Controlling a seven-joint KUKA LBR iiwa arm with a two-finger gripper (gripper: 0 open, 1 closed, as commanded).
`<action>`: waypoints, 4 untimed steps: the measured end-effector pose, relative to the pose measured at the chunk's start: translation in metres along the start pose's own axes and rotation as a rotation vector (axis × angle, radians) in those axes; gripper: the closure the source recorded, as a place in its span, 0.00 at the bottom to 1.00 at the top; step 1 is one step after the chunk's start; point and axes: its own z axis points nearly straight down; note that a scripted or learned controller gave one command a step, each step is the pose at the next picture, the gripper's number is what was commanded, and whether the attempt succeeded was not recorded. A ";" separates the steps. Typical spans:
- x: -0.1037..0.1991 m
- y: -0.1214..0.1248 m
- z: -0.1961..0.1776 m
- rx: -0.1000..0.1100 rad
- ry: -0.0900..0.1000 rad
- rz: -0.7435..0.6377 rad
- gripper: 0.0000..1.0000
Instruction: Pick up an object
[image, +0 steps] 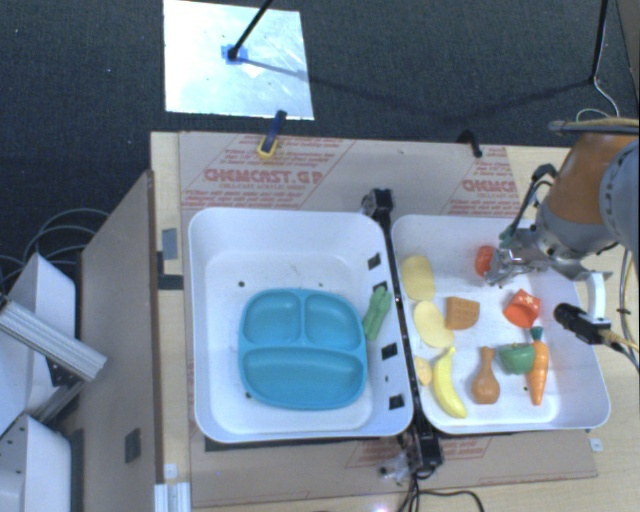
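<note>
**Ana:** Camera view first: how far along is the pick?

**Ben:** Early, I'd judge. The gripper (503, 264) sits low at the upper right of the right bin (600, 405), just beside a small red tomato (484, 260) at its nine o'clock. Nothing shows between the fingers, so no object is lifted yet. Closing on something and raising it are both left to do.

**Ana:** Is the claw wide or narrow?

**Ben:** I cannot tell; the metal tip is too small and cluttered to read.

**Ana:** Which object is the likely target?

**Ben:** Probably the tomato, being nearest. It is roundish, so it has no clear long axis or pointing direction.

**Ana:** And the others nearby?

**Ben:** A red pepper (521, 308) lies at the gripper's five o'clock. Lower down, a carrot (539, 368) runs roughly twelve to six, its green end toward twelve. A banana (449, 385) curves from about eleven to five.

**Ana:** And the left bin (215, 300)?

**Ben:** It holds a blue divided tray (302, 348) and a green pod (376, 312) at the tray's two o'clock, well apart from the arm.
</note>
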 end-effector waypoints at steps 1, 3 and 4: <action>-0.004 0.032 0.011 0.069 0.011 0.000 0.00; -0.020 0.039 -0.041 0.018 0.003 0.001 0.00; -0.020 0.045 -0.190 -0.014 -0.005 -0.003 0.00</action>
